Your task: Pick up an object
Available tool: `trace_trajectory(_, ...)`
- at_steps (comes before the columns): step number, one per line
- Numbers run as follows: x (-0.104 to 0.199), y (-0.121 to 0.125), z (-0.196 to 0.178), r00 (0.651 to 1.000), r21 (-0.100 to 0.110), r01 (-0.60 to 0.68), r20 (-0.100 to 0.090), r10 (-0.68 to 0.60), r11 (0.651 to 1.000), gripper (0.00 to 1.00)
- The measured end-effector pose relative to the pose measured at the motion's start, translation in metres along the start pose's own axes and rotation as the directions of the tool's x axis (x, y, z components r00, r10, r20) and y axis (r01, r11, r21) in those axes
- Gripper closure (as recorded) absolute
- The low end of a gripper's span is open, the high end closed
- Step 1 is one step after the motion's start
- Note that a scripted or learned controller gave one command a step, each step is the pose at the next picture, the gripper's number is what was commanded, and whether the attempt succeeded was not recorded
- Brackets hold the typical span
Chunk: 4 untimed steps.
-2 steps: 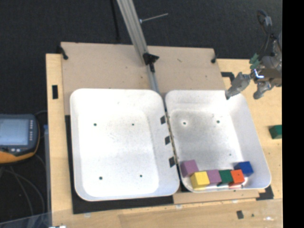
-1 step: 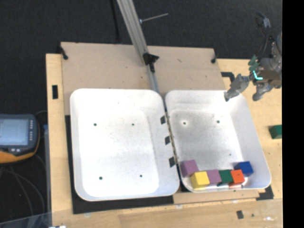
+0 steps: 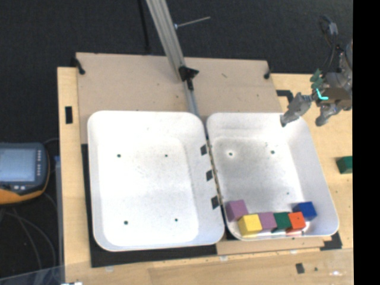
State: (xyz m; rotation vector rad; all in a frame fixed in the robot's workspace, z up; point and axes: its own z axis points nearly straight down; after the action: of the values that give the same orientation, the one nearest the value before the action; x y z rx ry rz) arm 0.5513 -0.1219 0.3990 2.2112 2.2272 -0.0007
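gripper hangs over the far right corner of the right bin, fingers spread, nothing between them. approach step, no grasp yet. blocks are bunched along the near rim, well apart from it: purple block, yellow block, blue block. next move likely calls for travel toward them, then descent.

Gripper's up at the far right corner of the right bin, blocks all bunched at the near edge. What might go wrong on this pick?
1. The blocks are packed tight: the yellow block sits against the purple block, and the orange block against the blue block. Fingers may not fit between them, or may shove neighbours.
2. They sit against the right bin near wall, so the gripper could hit the rim when descending.
3. The gripper is open with nothing between its fingers, and has the bin's full depth to cross.
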Motion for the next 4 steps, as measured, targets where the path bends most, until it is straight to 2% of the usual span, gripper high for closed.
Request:
trace_trajectory(1,0.000,0.000,0.000,1.000,0.000,0.002,0.000,-0.002,1.000,0.00)
trace_trajectory(2,-0.021,-0.018,-0.151,1.000,-0.010,-0.001,0.002,0.001,1.000,0.00)
trace_trajectory(3,0.018,0.010,-0.148,1.000,-0.002,-0.002,-0.001,0.002,1.000,0.00)
trace_trajectory(4,0.051,0.059,-0.147,1.000,-0.001,-0.002,-0.001,0.002,1.000,0.00)
